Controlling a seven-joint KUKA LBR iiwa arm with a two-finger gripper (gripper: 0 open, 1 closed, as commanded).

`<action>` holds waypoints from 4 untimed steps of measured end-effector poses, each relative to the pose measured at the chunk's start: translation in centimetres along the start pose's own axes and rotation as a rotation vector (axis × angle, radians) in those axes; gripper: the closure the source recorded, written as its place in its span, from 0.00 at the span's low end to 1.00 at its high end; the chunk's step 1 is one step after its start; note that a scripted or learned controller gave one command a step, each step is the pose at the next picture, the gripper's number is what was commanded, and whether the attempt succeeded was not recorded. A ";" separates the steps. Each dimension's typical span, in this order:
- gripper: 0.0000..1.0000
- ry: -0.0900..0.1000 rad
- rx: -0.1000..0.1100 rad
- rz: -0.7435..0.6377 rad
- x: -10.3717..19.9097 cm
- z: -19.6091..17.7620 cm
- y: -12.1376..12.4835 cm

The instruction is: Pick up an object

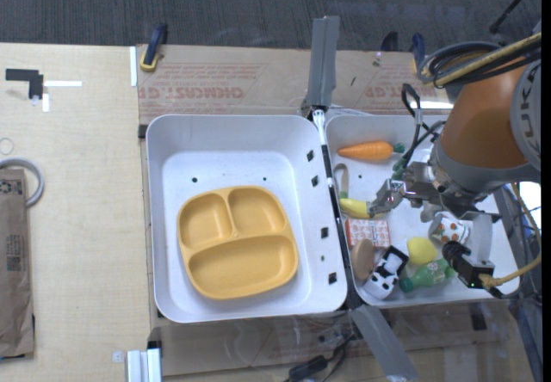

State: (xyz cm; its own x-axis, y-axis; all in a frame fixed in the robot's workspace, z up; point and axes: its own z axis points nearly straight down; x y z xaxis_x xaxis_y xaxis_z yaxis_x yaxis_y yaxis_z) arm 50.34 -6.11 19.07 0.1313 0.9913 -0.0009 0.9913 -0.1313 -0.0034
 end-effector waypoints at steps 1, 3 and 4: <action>0.00 -0.001 -0.003 -0.478 2.4 -0.1 2.2; 0.00 -0.001 -0.002 -0.597 4.0 -0.1 0.7; 0.00 -0.002 -0.003 -0.555 -1.6 0.0 4.0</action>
